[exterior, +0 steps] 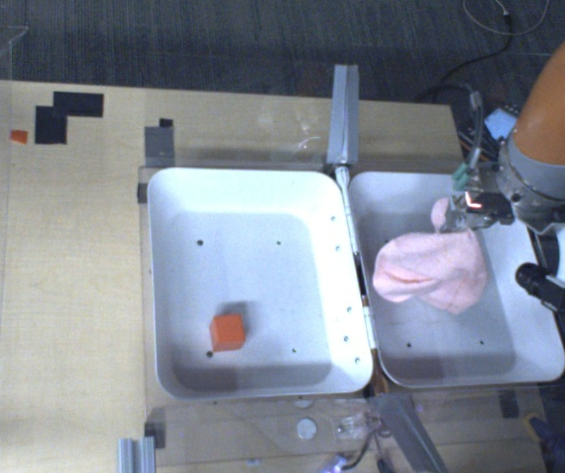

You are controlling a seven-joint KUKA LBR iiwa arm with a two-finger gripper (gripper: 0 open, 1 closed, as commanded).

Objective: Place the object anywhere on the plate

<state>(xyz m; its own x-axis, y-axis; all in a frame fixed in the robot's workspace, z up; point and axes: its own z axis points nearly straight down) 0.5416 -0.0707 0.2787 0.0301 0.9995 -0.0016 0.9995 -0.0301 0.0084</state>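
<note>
A small orange block (228, 332) lies in the left bin (174, 264), near its front left. In the right bin (529, 353) lies a pink, soft-looking, crumpled thing (430, 269), like a cloth; I cannot tell whether it is the plate. My gripper (467, 203) is over the right bin's back part, right at the pink thing's upper right corner, which rises towards it. The wrist hides where they meet.
A grey divider post (343, 116) stands between the bins at the back. The arm's orange band (563, 77) and grey wrist fill the right side above the right bin. Black marks (65, 114) and a small orange square (19, 137) lie on the bench at far left.
</note>
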